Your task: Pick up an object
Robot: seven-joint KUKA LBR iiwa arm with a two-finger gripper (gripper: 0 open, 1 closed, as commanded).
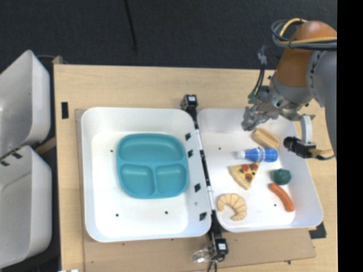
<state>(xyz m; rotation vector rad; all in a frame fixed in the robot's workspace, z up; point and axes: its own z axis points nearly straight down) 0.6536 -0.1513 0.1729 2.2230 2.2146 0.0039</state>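
Note:
The right bin [227, 126] holds a tan bread roll [265, 137], a blue and white bottle [258, 154], a pizza slice [244, 174], a dark green round piece [281, 176], a red-orange sausage [282, 197] and a croissant [233, 205]. My gripper [251, 120] hangs over the bin's far part, just up and left of the bread roll. I see nothing between its fingers.
A teal divided plate [152, 165] lies in the left bin [99, 208]. A black clip [189, 102] sits at the far end of the divider between the bins. White containers [20, 103] stand off the bench at the left.

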